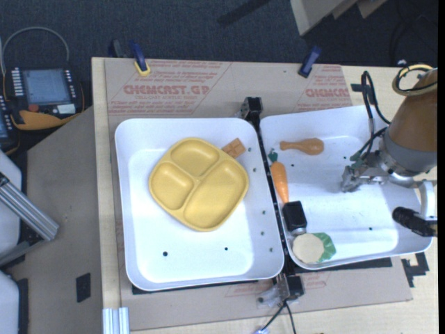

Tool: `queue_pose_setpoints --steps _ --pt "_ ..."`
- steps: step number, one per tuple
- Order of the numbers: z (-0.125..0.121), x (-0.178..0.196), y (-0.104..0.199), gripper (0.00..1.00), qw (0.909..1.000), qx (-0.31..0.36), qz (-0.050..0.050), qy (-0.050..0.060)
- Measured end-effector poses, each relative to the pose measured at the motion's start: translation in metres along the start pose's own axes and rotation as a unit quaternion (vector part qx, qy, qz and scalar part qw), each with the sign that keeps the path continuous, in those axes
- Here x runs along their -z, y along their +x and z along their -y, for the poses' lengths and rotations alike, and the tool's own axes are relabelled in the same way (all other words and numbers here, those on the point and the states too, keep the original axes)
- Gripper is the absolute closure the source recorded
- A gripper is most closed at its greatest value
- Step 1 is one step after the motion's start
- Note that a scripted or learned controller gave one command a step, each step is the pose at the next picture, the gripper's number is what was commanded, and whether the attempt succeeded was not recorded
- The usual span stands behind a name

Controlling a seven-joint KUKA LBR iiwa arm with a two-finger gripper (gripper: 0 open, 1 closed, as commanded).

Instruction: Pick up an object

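In the right bin [348,235] lie a tan drumstick [303,145] at the back, an orange carrot [279,181] along the left wall, a black block [294,216] below it, and a round cream and green piece [313,248] at the front left corner. My gripper [353,179] hangs over the right part of this bin, well to the right of the carrot and below the drumstick. It touches none of them.
The left bin [146,256] holds a yellow divided plate [199,184] and a small brown piece [233,147] at the plate's back right edge. A black clamp [252,107] sits where the bins meet. Cables [368,110] hang by the arm.
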State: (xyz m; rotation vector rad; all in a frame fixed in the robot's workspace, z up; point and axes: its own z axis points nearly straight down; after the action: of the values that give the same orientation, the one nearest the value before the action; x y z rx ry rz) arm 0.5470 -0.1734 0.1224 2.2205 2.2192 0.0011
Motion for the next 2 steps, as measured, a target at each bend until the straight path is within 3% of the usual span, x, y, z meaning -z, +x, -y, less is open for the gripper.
queue_pose_setpoints --steps 2 --pt "-0.012 0.116 0.016 1.0 1.0 0.001 0.001 -0.003"
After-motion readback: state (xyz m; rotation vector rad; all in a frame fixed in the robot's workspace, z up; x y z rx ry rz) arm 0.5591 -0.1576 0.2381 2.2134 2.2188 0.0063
